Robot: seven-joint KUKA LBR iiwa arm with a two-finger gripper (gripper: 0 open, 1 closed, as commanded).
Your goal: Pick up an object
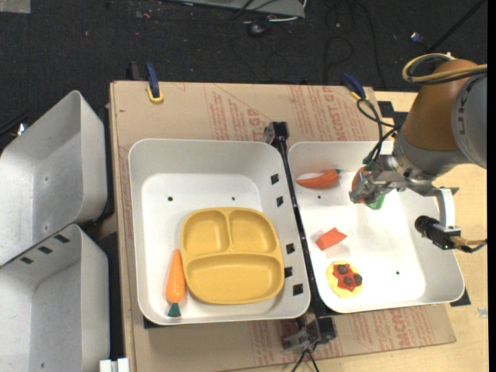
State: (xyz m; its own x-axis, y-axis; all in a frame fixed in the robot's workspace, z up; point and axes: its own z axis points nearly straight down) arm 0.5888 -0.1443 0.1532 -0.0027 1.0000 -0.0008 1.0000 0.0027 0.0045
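Our gripper (373, 188) sits low in the right bin (434, 281), over something green (377, 202); we cannot tell whether it has a grasp, so the pick looks underway at best, not done. Near it lie a chili (318, 179), a red piece (331, 238) and a small pizza (345, 279). In the left bin (155, 208) we see 1 yellow tray (232, 256) and a carrot (175, 279) beside it.
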